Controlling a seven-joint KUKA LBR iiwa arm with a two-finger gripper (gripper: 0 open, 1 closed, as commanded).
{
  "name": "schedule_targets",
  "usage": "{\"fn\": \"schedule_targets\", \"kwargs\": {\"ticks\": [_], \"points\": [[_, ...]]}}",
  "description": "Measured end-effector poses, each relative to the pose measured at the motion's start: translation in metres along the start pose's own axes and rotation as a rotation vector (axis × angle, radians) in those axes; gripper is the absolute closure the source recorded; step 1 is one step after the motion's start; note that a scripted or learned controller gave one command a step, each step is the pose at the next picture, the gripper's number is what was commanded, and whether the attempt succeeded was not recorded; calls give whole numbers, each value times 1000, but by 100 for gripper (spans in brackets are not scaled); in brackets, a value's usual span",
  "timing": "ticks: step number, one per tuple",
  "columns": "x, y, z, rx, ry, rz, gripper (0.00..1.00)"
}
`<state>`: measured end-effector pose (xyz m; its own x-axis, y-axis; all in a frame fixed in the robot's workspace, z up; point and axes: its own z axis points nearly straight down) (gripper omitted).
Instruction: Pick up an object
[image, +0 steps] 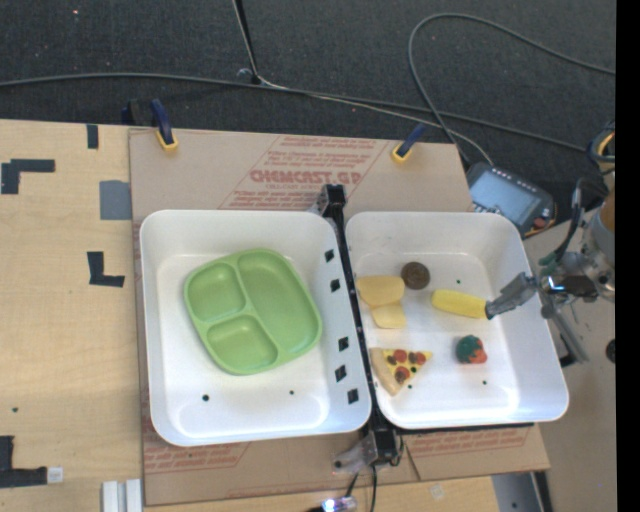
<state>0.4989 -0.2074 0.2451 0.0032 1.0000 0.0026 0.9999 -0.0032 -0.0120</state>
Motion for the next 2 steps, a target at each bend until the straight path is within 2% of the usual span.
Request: {"fn": "schedule_targets", "kwargs": {"ticks": [1,2], "points": [[0,2,-6,-11,-3,-4,0],[-3,4,38,-8,-3,-4,0]]}}
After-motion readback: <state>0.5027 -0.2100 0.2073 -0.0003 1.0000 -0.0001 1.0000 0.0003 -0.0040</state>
